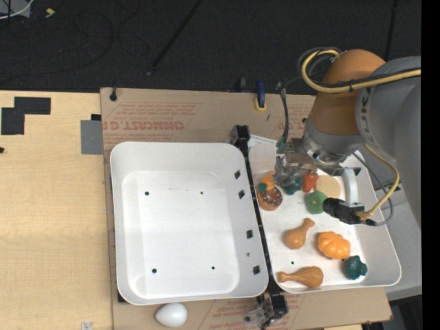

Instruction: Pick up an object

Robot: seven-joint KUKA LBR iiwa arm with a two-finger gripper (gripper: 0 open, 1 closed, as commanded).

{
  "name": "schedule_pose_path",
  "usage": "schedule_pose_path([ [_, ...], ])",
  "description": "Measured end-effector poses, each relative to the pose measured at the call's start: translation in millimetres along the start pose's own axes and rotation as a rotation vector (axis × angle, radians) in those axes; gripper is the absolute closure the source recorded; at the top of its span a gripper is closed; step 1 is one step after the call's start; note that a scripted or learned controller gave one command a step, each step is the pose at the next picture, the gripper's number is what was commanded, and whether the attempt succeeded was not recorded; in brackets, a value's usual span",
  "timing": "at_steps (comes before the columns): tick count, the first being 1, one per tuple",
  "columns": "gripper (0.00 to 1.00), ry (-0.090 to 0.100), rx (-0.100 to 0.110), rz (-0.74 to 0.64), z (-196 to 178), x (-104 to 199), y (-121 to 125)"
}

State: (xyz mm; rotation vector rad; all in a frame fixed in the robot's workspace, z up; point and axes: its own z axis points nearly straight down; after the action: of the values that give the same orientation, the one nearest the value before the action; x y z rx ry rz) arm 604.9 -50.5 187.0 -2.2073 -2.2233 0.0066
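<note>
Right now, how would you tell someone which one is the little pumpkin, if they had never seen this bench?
Start at the right-hand white bin, the one crowded with toy food. Look toward its near right part: the small orange pumpkin sits there, just above and left of a dark green toy. It is the round, ribbed orange piece, unlike the two tan drumsticks to its left.

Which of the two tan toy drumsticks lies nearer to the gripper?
The smaller tan drumstick in mid-bin lies nearer the gripper; the larger tan drumstick rests by the bin's front rim.

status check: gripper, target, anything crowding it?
Gripper low in right bin, grasp unclear. Toy pile beneath. Drumstick, pumpkin loose nearby.
</note>
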Motion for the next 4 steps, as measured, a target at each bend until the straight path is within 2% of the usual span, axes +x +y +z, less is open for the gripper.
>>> schedule_pose_path([
  [1,1.0,-0.003,0.0,0.007,2.9,7.8,-11.7],
  [2,1.0,-0.006,0.002,0.02,15.8,-128.1,-67.4],
  [3,1.0,-0.003,-0.021,-0.004,-110.1,-36.3,33.6],
  [4,1.0,-0.003,-0.006,0.007,-122.6,-35.1,38.8],
])
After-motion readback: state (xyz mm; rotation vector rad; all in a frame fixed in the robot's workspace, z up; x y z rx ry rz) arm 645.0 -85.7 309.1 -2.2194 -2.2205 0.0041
